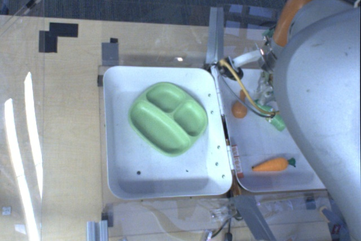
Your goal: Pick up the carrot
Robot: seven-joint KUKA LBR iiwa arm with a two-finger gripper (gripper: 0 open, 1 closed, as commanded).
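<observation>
The carrot (273,165), orange with a small green top pointing right, lies flat near the front wall of the right bin (243,132). The gripper (264,92) hangs over the back part of that bin, under the grey arm and its orange band. It is well behind the carrot and apart from it. The arm's bulk hides the bin's right side.
A small round orange-brown object (240,110) and a green piece (277,122) lie in the right bin just below the gripper. A yellow-and-black cable (243,93) loops from the wrist. The left bin (118,178) holds a green divided plate (168,117).
</observation>
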